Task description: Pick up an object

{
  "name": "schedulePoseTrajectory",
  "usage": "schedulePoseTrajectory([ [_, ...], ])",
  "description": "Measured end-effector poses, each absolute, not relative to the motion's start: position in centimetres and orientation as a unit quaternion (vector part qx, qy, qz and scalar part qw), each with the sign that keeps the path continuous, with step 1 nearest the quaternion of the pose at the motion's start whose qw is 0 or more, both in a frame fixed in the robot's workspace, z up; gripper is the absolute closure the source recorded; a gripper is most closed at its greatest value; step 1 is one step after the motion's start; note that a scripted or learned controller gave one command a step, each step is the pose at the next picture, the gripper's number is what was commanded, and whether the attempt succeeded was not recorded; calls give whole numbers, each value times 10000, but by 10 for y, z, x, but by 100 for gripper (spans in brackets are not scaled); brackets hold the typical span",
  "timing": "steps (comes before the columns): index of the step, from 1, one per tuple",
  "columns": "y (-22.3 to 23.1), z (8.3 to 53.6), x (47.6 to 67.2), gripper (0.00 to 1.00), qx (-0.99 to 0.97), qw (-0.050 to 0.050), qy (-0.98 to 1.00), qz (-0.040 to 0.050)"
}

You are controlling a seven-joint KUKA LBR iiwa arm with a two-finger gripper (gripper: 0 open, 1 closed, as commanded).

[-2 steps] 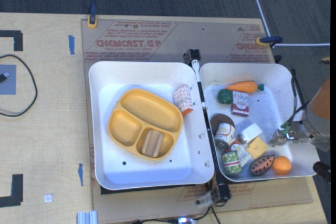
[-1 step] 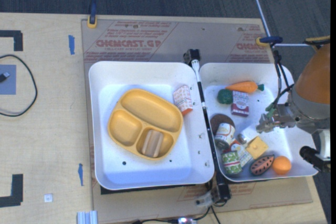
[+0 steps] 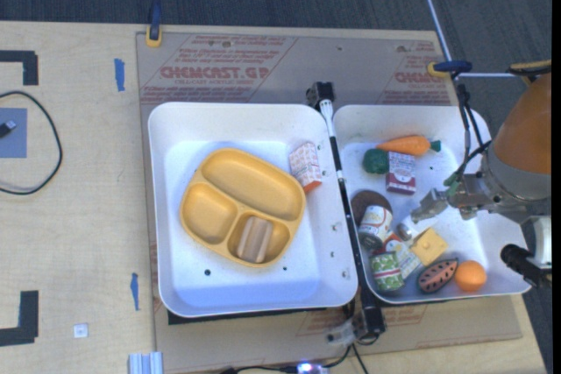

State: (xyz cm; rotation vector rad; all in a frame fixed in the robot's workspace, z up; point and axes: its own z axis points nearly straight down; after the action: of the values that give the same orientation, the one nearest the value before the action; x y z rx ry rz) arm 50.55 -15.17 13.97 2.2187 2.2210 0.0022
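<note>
My gripper (image 3: pixel 427 208) hangs over the middle of the right bin (image 3: pixel 394 111), reaching in from the right. It is just above a yellow block (image 3: pixel 428 246) and right of a brown-topped can (image 3: pixel 373 215). Nothing shows between its tips. Around it lie a carrot (image 3: pixel 405 144), a green lump (image 3: pixel 376 160), a red box (image 3: pixel 401 172), an orange ball (image 3: pixel 471 276), a dark oval piece (image 3: pixel 437 274) and a green-labelled packet (image 3: pixel 387 269).
The left bin (image 3: pixel 175 127) holds a yellow divided plate (image 3: pixel 241 204) with a tan roll (image 3: pixel 255 238) in one compartment. A white and red packet (image 3: pixel 305 164) leans at that bin's right wall. A black bar (image 3: pixel 333 153) runs between the bins.
</note>
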Motion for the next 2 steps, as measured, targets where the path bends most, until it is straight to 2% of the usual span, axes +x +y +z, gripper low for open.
schedulePoseTrajectory([
  [1, -122, 89, 485, 0, 7072, 70, 7070, 47],
  [2, -123, 102, 489, 100, 7075, 131, 7065, 77],
])
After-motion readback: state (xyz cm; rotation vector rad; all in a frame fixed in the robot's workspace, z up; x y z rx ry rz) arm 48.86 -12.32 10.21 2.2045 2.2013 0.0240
